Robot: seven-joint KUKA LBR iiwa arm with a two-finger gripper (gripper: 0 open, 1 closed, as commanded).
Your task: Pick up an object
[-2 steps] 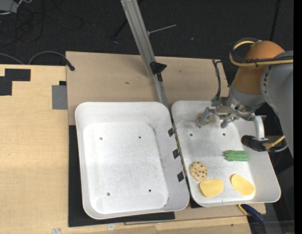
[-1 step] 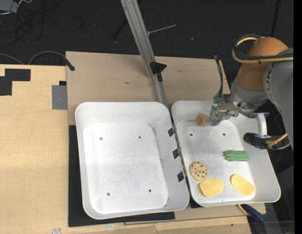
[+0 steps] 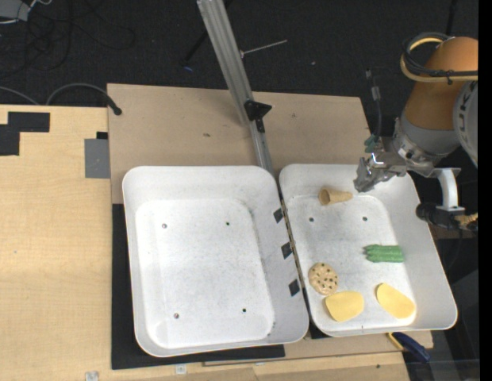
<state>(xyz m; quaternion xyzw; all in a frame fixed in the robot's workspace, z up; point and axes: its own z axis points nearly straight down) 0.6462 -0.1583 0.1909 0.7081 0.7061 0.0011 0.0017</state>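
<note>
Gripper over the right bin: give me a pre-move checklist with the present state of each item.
1. Targets present in the right bin: ok. A cone, a green piece, a cookie and two yellow pieces lie there.
2. Gripper over that bin: ok, above its far right corner.
3. Nearest target: ok, the cone, just left of the gripper.
4. Gripper lined up over the cone: not ok, it sits to the cone's right.
5. Objects apart enough to pick singly: ok for the cone and green piece; the cookie lies close to a yellow piece.
6. Height above the bin floor: cannot tell.
</note>
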